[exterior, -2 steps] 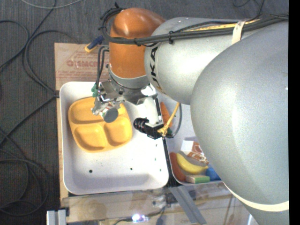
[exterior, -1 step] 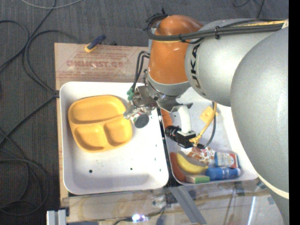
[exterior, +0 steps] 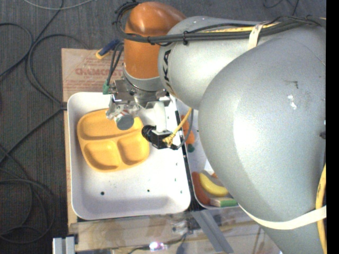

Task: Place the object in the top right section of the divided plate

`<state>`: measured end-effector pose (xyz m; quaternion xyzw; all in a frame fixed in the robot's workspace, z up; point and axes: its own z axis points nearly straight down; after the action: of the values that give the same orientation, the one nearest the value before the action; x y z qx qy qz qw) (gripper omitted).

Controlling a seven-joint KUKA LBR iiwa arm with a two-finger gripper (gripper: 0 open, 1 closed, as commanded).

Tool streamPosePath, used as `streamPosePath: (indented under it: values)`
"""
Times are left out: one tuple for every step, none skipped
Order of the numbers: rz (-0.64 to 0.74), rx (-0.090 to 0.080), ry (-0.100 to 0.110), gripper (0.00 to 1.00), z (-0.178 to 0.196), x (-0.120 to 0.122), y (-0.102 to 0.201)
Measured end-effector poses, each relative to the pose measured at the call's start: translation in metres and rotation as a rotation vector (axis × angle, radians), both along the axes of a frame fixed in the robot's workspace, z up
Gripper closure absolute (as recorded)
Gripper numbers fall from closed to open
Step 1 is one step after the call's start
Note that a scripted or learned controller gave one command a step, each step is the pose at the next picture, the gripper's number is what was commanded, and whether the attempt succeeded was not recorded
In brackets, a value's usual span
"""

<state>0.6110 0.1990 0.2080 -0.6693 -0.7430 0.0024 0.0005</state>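
- The arm [exterior: 249,89] reaches in from the right and hangs over the left bin [exterior: 90,194], where the yellow plate [exterior: 111,142] lies in the far-left part
- The end effector [exterior: 123,116] sits over the plate's far-right edge, at or just above the top right section
- Whether it is wide or narrow cannot be told: the wrist hides most of it from above, and the grey round part below it could be tool or cargo
- The object itself cannot be picked out for certain; nothing loose shows in the plate's sections, so it may be under the end effector or not carried at all
- A banana [exterior: 212,185] and other toy foods lie in the right bin [exterior: 197,197], half hidden by the arm
- Judged step: the placing approach, with the tool over the target section
- Next move, if something is held: lower straight into that section, release, then lift clear without dragging the plate; if nothing is held, a fresh pick is needed
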Motion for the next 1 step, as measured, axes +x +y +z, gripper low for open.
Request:
streamPosePath:
  values:
    - [-0.075,0.0,0.001,1.0,0.0356,-0.066,0.0063]
